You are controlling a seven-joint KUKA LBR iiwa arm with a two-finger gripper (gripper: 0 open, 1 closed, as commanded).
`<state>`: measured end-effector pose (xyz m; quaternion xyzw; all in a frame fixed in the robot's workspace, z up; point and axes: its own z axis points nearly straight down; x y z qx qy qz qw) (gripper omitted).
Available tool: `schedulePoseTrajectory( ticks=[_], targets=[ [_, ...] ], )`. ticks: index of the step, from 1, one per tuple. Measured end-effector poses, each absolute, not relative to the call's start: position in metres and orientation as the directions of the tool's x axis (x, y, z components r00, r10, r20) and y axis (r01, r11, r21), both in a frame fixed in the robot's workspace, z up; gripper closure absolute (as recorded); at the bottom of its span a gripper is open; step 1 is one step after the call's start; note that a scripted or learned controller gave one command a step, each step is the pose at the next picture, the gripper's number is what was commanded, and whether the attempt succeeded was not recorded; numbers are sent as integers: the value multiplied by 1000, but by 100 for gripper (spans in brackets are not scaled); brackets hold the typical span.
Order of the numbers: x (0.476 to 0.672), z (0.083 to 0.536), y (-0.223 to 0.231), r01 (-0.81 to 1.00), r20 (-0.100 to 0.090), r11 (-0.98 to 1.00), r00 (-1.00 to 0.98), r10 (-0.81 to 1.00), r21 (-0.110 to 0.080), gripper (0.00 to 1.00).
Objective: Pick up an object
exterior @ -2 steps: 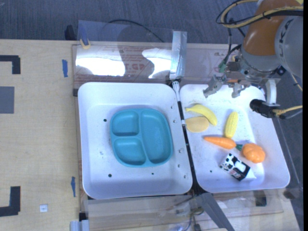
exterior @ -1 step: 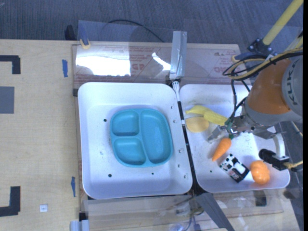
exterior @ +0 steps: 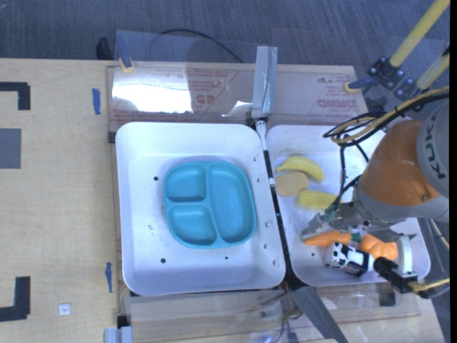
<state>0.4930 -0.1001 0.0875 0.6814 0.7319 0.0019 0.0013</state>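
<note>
- Camera view, slanting down on the bench: the left bin (exterior: 136, 191) holds a blue divided plate (exterior: 210, 204) lying flat near its middle, three compartments showing.
- The right bin (exterior: 303, 271) carries the loose things. A yellow banana (exterior: 301, 167) lies near its far edge, close to the wall shared with the left bin.
- Just beside the banana, nearer the camera, sits a pale tan round piece (exterior: 290, 184), and touching or almost touching that, a yellow block (exterior: 315, 199).
- An orange carrot-like piece (exterior: 325, 239) lies toward the bin's near edge, with a second orange lump (exterior: 377, 248) to its right.
- A small black-and-white toy (exterior: 348, 259) rests just beside the carrot, at the near edge.
- The arm (exterior: 401, 174) reaches over the right bin from the right, its orange band above the wrist.
- The gripper (exterior: 334, 224) is low over the carrot and yellow block; whether the pincer is open, closed or gripping anything cannot be told.
</note>
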Motion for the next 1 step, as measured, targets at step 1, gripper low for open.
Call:
schedulePoseTrajectory(
  ticks=[1],
  targets=[
    [493, 87, -100, 997, 1, 71, -71, 997, 5, 0]
  ],
)
